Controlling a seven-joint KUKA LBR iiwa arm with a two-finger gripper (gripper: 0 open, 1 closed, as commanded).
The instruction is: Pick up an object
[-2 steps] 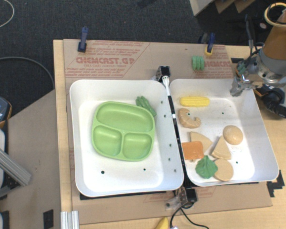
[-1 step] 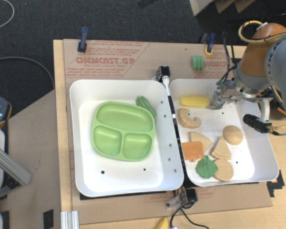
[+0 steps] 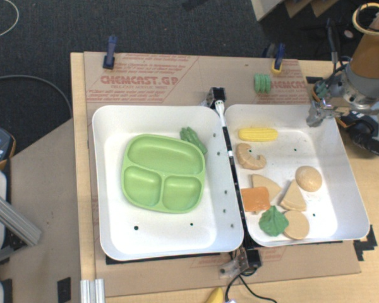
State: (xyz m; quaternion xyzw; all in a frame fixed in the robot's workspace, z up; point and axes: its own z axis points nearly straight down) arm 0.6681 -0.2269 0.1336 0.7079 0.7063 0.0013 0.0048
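A: Where is the gripper (image 3: 318, 111) against the right bin (image 3: 341, 169)?

B: Over that bin's far right corner, near its rim. The grey arm (image 3: 366, 74) behind it comes in from the right with its orange band above the wrist. I cannot tell whether the fingers are apart or together; they are too small and blurred, and nothing shows between them

A: What lies in that bin?

B: A yellow corn cob (image 3: 258, 134) near its far wall. A tan, bitten-looking bread piece (image 3: 249, 157) just nearer than the corn. An orange block (image 3: 255, 199) by the bin's left wall, touching a pale wedge (image 3: 268, 185). A round beige egg-like piece (image 3: 308, 178) toward the middle, another tan wedge (image 3: 294, 198) just beside it, then a green leafy piece (image 3: 273, 221) and a tan oval (image 3: 297, 225) against the near wall. All lie well apart from the gripper

A: And beside the right bin?

B: The left bin (image 3: 107, 169) touches it and holds 1 green divided plate (image 3: 163, 172) with 3 compartments, plus a dark green leafy piece (image 3: 193, 139) at the plate's far right corner. A small green ridged piece (image 3: 262, 83) sits on the cardboard-covered surface (image 3: 145, 81) beyond the right bin's far wall. 2 blue clamps (image 3: 109, 52) grip the cardboard's far edge
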